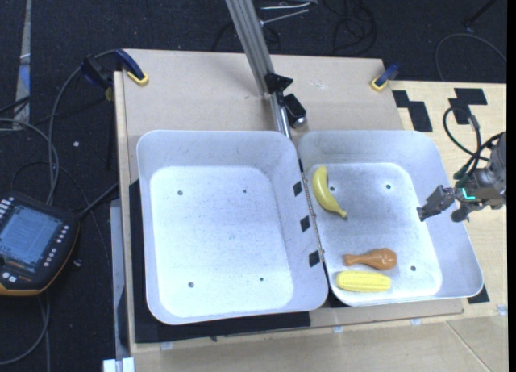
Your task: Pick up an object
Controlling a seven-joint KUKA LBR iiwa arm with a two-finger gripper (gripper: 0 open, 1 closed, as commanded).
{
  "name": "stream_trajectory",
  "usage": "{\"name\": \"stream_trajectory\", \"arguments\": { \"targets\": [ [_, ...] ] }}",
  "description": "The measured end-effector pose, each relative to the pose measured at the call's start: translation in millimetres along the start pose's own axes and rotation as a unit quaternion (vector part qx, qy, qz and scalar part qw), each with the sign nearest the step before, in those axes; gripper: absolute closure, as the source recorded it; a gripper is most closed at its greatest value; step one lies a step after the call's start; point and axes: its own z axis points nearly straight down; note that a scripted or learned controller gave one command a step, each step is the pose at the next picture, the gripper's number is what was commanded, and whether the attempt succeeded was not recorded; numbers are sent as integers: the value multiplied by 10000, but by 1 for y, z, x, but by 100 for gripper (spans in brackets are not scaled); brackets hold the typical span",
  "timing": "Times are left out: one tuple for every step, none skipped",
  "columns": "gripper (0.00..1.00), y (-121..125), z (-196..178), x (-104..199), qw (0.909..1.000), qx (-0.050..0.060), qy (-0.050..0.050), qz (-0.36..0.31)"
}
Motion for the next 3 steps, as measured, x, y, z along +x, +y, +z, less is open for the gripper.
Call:
{"name": "stream_trajectory", "arguments": {
  "targets": [
    [0, 0, 0, 0, 10000, -1, 0, 0],
    [0, 6, 49, -7, 10000, 16, 3, 2],
    [0, 4, 112, -4, 10000, 26, 8, 0]
  ]
}}
